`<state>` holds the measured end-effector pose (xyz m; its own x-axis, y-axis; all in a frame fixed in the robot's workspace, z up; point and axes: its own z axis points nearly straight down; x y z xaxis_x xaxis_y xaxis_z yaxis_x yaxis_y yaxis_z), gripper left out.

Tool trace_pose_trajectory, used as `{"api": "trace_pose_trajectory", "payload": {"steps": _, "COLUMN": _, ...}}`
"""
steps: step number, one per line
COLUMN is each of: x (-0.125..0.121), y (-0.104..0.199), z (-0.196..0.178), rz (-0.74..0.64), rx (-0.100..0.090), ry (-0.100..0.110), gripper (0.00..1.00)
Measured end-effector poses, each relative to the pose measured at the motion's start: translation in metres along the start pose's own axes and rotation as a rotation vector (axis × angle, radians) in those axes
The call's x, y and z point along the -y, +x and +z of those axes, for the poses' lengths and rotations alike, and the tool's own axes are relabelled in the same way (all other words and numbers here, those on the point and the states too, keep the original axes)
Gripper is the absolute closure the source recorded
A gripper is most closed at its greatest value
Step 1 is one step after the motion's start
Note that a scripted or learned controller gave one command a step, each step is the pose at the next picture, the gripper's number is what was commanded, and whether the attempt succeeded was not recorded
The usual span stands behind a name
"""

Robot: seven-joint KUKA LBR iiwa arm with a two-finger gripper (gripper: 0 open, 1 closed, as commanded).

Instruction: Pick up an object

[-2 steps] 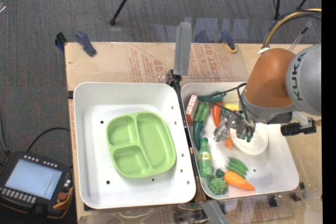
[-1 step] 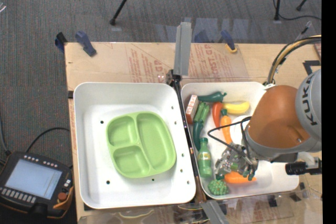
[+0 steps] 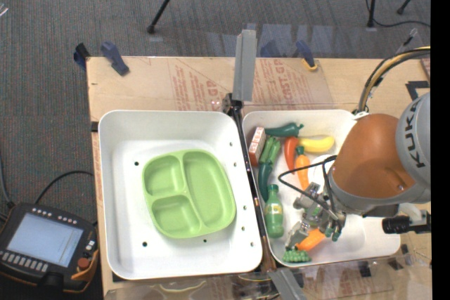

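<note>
A grey robot arm with an orange band (image 3: 376, 158) reaches in from the right over a plywood desk (image 3: 176, 84) bearing two shallow white plastic bins set side by side. Its metal two-finger tool (image 3: 316, 221) hangs low over the front part of the right-hand white bin (image 3: 383, 244), directly above a small orange toy carrot (image 3: 311, 241) that lies tilted near the bin's front wall. Whether the tool is spread or pressed together cannot be told from this angle, and nothing is plainly seen between its tips. Just in front of the carrot lies a short green bumpy toy vegetable (image 3: 296, 257). A green plastic bottle with a label (image 3: 273, 211) lies along the bin's left wall, with a dark green toy cucumber (image 3: 265, 175) behind it. Further back are a yellow toy banana (image 3: 316, 144), a dark green toy pepper (image 3: 283, 129), a second orange toy carrot (image 3: 302, 168) and a red-and-white small box (image 3: 256, 142). The left-hand white bin (image 3: 123, 133) holds a light green three-compartment plastic plate (image 3: 188, 192). A black handheld control pendant with a screen (image 3: 46, 242) rests on the grey carpet floor (image 3: 84, 3) at lower left.
</note>
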<state>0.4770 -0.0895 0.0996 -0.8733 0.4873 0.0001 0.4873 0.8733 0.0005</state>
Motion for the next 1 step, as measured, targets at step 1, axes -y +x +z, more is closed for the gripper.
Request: {"api": "trace_pose_trajectory", "payload": {"steps": 1, "x": 0.0103, "y": -0.0053, "z": 0.0124, "rz": -0.032, "rx": -0.001, "ry": 0.000, "gripper": 0.00}}
